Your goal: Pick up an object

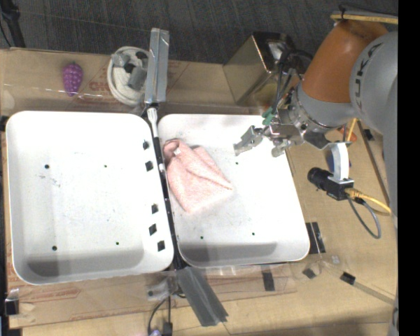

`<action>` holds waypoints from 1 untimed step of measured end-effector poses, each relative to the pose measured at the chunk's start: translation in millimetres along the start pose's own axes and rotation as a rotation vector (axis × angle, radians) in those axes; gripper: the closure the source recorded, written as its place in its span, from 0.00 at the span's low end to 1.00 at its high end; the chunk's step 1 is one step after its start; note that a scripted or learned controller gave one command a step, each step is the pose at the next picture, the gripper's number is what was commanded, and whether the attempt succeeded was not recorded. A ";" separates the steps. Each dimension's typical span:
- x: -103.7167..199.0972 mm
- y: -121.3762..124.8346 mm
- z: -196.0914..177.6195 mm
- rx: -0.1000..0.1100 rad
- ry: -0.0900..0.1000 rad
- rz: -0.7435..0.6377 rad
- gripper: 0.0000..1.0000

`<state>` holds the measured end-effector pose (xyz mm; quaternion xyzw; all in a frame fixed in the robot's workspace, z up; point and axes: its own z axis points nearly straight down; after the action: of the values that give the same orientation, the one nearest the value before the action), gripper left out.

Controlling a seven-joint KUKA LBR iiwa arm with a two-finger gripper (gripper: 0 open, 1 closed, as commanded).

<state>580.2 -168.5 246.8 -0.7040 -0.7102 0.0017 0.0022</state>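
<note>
A crumpled pink cloth lies in the right bin, close to its left wall beside the divider. My gripper hangs over the upper right part of that bin, to the right of the cloth and apart from it. It is open with nothing between its fingers. The grey arm with its orange band reaches in from the upper right.
The left bin lies beside the right one, with a row of black clips along the shared rim. On the bench behind the bins sit a small purple object, a white round holder and a brown box.
</note>
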 end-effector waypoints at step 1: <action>-5.3 34.4 6.8 -0.003 -0.001 0.230 0.00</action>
<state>614.6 -173.5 239.8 -0.7810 -0.6246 0.0013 0.0008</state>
